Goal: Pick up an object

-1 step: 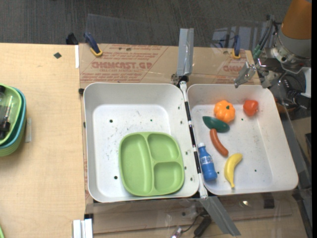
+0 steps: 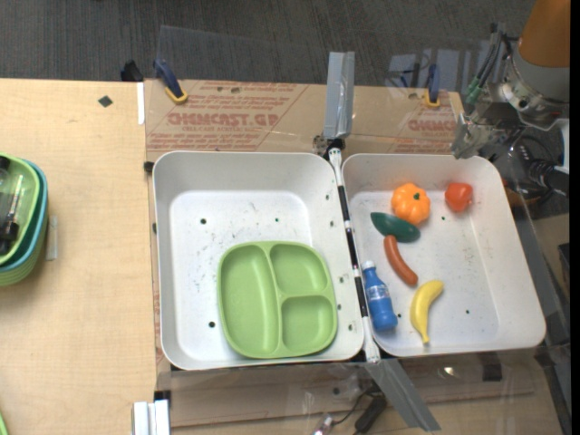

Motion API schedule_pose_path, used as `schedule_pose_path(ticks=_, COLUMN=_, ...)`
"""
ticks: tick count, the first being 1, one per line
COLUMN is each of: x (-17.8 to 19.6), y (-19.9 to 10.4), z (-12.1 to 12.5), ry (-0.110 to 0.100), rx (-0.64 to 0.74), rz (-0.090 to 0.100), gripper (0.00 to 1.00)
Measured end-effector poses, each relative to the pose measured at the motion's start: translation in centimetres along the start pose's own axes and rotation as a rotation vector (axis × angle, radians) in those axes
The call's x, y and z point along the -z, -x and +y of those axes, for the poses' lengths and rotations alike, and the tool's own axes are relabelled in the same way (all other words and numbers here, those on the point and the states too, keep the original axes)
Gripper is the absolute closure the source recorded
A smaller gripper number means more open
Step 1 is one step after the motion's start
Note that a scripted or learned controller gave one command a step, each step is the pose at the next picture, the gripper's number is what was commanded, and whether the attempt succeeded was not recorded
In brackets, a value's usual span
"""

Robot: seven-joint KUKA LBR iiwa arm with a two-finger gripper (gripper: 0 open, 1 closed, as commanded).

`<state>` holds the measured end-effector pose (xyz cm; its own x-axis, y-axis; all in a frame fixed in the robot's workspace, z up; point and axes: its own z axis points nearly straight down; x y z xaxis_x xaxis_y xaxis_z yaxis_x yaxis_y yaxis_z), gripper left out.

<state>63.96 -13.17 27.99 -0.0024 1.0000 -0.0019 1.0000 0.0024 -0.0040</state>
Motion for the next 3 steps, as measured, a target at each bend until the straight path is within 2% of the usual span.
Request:
schedule_pose_path(ticks=1, x=1.3, y=-6.7, z=2.0, ry=0.003, rx=0.155, rz=0.0, gripper=1.0)
schedule_pose_path(ticks=2, x=4.9, y=-11.9, z=2.0, ry=0.004, rx=0.274, rz=0.0, gripper=1.0)
schedule_pose_path(ticks=3, x=11.3, y=-17.5, z=2.0, ry=0.003, rx=0.353, rz=0.0, gripper=1.0)
